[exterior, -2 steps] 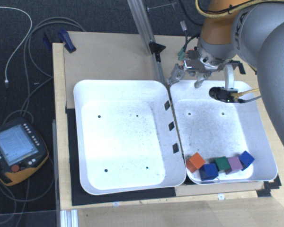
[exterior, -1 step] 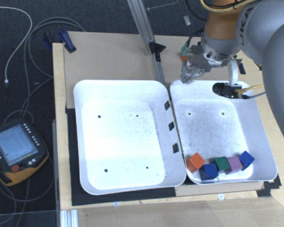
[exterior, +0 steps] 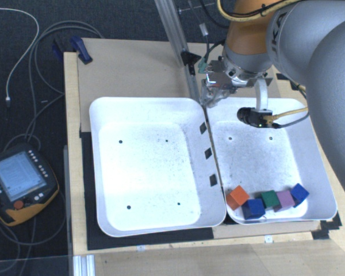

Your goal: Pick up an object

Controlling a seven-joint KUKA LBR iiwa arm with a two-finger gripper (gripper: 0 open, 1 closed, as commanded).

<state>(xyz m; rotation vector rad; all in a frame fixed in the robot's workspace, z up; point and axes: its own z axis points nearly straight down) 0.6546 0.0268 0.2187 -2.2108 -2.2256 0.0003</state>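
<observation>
Several small blocks lie in a row along the near edge of the right bin: an orange block, a dark blue block, a green block, a pink block and another blue block. My gripper hangs over the far left corner of the right bin, close to the ridge between the two bins and far from the blocks. Nothing shows under it.
The left bin sits beside the right one, with black clips along the shared ridge. A metal post rises behind the bins. A black cable end dangles near the wrist. A teach pendant lies off the bench at left.
</observation>
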